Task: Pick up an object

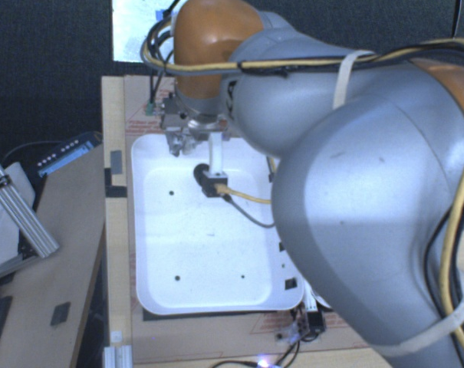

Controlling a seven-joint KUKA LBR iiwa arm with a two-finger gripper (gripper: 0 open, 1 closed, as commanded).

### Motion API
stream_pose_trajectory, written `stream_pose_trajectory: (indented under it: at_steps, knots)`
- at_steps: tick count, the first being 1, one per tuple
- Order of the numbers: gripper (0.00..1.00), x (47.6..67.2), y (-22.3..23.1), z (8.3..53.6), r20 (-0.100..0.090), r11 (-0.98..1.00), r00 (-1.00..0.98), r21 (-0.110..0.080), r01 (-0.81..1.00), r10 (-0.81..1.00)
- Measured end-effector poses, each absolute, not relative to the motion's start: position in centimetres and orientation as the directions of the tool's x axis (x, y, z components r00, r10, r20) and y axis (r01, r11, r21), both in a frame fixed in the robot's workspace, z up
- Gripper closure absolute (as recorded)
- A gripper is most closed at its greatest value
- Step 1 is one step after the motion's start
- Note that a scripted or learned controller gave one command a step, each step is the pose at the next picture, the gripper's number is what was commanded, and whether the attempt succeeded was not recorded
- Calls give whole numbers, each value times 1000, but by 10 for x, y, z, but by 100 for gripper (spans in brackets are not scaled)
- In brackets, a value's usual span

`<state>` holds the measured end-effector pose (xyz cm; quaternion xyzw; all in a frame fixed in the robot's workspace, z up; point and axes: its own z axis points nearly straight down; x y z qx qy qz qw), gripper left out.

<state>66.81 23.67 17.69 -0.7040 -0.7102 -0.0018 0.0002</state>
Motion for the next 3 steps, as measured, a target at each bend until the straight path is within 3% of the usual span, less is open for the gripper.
stream_pose_trajectory:
  at_steps: [1,2,3]
  knots:
    - [100,609,225,79,-2,0,0,-9,1000,1000]
    - [100,621,235,128,2,4,-4,5,1000,1000]
    - [100,671,234,126,2,4,-4,5,1000,1000]
